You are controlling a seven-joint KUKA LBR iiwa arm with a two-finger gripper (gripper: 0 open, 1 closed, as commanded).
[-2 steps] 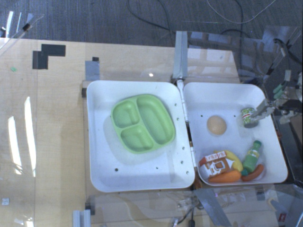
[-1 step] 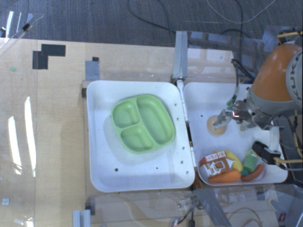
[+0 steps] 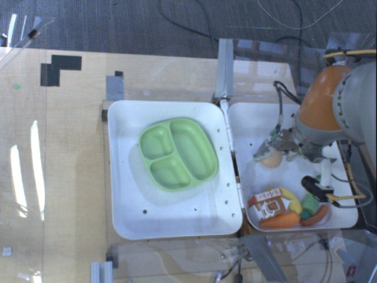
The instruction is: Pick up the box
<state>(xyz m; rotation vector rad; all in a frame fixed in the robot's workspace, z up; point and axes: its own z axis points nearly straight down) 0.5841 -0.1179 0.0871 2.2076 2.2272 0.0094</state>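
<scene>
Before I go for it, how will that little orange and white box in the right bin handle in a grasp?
The box looks like thin printed card, so probably light and crushable under a hard squeeze. It lies flat, wedged among toy foods, the carrot and the banana, so it may drag them along. Flat faces should not roll.

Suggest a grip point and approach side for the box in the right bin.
Take the box across its short sides, coming straight down. It lies flat, label up, near the right bin's front edge, with a banana and carrot pressed against it, so side approaches look blocked. The tool sits farther back.
</scene>
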